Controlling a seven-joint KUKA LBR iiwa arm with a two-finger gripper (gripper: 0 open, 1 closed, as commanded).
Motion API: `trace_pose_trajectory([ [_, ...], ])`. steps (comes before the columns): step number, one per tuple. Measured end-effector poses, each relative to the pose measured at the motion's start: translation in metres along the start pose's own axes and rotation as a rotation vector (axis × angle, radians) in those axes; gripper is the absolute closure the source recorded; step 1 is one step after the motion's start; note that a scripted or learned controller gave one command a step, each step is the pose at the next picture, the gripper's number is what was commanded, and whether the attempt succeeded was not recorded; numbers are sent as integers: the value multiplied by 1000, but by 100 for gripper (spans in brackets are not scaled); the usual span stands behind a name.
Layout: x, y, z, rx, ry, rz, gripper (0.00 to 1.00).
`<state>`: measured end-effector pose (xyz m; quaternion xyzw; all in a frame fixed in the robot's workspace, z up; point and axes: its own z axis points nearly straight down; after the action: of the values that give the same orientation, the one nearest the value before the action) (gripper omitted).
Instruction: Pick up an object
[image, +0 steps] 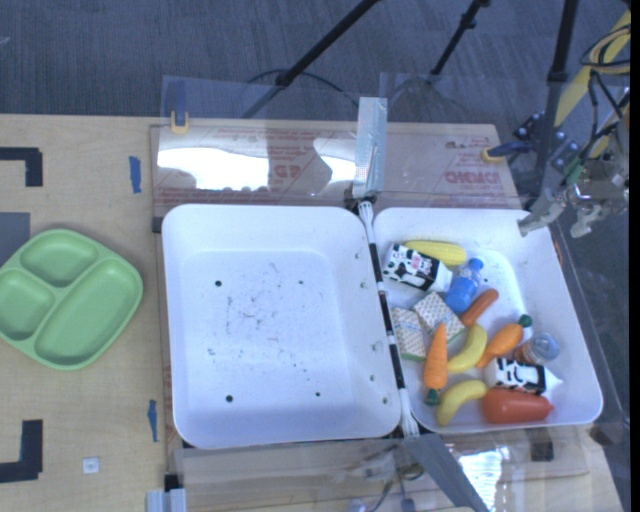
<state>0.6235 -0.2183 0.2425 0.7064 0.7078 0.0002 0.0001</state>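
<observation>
The right bin (572, 300) holds a pile of toy food. A yellow banana (432, 250) and a black-and-white cow-patterned box (412, 268) lie at its far side, with a blue bottle (463, 290) beside them. Lower down are an orange carrot (437, 355), two more bananas (468, 350) (458, 398), a red vegetable (517, 405) and a second cow-patterned piece (520, 375). My gripper (575, 195) hangs at the right edge, above and beyond the bin's far right corner, apart from every object. Cables blur its outline.
The left bin (190, 330) sits beside the right one, sharing a middle wall. A green divided plate (68, 295) lies on the wooden bench at the left. Clear panels stand behind both bins. Tripod legs and yellow cables rise at the back right.
</observation>
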Motion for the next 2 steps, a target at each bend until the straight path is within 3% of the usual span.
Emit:
trace_pose_trajectory([
  [1,-4,26,-133,-4,-3,-73,0],
  [2,-5,-9,-137,1,-1,130,0],
])
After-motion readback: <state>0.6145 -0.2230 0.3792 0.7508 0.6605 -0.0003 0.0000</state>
